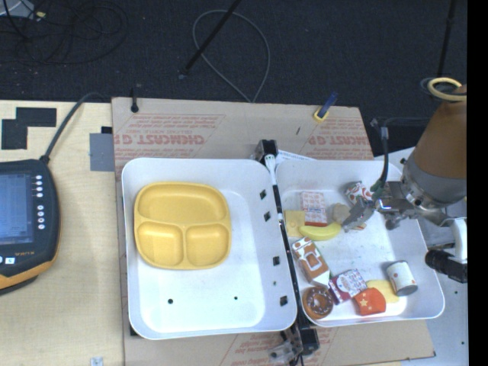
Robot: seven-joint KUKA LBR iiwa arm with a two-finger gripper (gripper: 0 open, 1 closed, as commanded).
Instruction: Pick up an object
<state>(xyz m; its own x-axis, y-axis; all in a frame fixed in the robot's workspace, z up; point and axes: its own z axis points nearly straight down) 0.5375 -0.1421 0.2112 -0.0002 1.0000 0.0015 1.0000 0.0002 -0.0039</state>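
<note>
The right bin (427,302) holds several small things: a yellow banana (320,232), a pale packet with red print (313,201), a brown and white carton (311,258), a chocolate doughnut (318,301), a red and white wrapper (350,282), a red piece (369,301) and a silver can (401,276). My gripper (358,213) hangs low over the bin's upper middle, just right of the banana. Its grey fingers point down and left, and nothing is visibly held between them.
The left bin (152,311) holds a yellow divided plate (183,226). A black divider (279,235) runs between the bins. The arm's orange band (446,139) and grey wrist (427,193) fill the right side. A teach pendant (23,216) lies far left.
</note>
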